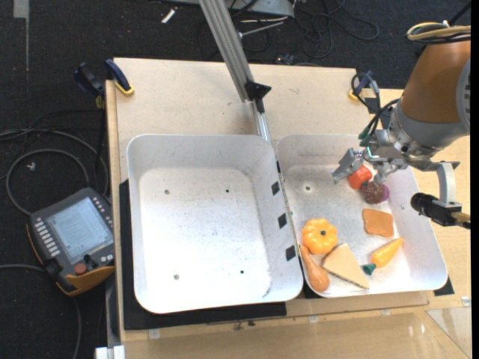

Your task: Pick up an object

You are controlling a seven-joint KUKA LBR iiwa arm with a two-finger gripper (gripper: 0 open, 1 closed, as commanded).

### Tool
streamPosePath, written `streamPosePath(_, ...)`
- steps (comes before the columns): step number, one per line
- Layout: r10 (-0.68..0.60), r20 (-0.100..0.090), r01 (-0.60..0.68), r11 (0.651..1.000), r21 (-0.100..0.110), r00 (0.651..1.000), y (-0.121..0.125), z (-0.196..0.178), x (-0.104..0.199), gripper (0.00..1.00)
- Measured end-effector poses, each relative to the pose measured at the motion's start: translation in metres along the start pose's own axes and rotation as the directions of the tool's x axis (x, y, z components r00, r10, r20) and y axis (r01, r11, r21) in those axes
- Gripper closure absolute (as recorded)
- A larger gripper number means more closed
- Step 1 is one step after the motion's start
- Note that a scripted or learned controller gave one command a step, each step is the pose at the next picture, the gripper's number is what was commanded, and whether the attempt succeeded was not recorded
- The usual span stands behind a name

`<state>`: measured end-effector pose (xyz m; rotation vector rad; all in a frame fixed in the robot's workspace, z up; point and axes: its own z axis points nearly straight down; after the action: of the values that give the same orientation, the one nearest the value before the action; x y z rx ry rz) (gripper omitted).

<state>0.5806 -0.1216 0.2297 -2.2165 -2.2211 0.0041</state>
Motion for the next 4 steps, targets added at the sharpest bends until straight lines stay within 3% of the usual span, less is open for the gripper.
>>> streamPosePath(1,0.001,0.001,-0.001,1.0,-0.004,1.0,0.001,-0.002,0.0,0.0)
streamPosePath(3,0.003,-0.001,-0.003,1.0,0.003,1.0,-0.008,0.122,0.002,0.0)
streamPosePath(4,0.003,0.001,-0.003,1.0,-0.004,1.0,-0.008,0.135,0.002,0.0)
